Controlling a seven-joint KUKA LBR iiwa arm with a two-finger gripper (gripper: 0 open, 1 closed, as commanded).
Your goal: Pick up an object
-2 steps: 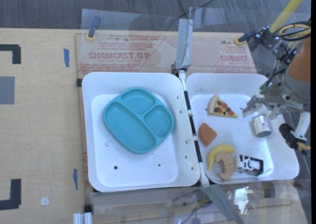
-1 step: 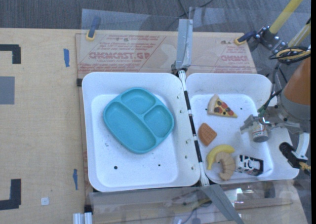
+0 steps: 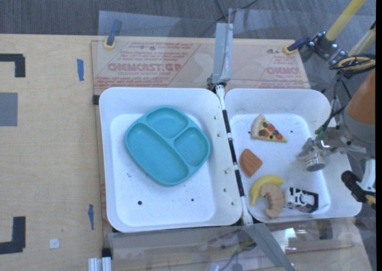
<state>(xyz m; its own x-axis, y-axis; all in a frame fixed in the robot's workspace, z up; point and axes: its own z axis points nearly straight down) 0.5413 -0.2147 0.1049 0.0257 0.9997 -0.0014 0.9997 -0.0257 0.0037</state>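
My pincer (image 3: 313, 157) hangs at the right bin's (image 3: 239, 99) right side; I cannot tell how it is set. The nearest pick, the pizza slice (image 3: 267, 129) at upper centre-right, looks light, stiff and flat, so I'd pinch its edges.

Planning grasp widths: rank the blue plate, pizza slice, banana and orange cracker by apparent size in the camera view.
1. Blue plate, by far.
2. Banana and pizza slice: too alike to rank.
3. Orange cracker, slightly smaller.
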